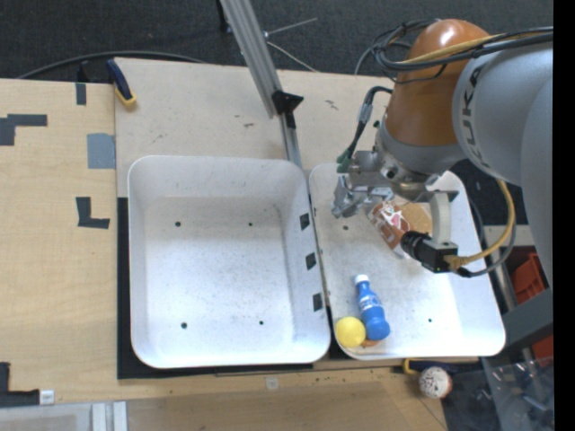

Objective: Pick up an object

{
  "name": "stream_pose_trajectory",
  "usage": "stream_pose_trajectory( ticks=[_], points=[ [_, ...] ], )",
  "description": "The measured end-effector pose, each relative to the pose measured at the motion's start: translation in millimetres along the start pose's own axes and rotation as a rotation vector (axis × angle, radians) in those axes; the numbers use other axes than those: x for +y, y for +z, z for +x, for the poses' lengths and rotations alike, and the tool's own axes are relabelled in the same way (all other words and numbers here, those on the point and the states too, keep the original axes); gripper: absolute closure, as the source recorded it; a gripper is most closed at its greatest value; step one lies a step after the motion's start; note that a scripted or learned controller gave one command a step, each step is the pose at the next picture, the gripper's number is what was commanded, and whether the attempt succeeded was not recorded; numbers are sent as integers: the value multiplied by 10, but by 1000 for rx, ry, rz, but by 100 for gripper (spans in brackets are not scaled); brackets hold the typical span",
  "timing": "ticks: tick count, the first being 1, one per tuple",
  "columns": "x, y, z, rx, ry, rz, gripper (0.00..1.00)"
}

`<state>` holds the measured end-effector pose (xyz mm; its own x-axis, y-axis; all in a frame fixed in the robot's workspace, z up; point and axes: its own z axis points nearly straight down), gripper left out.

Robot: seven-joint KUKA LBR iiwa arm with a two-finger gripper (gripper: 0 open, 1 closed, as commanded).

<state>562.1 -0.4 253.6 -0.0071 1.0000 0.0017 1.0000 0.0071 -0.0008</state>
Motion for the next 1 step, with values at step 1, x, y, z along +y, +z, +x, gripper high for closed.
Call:
stream_pose_trajectory(
  ticks=[1],
  points=[
    [124,165,574,-1,0,2,100]
  ],
)
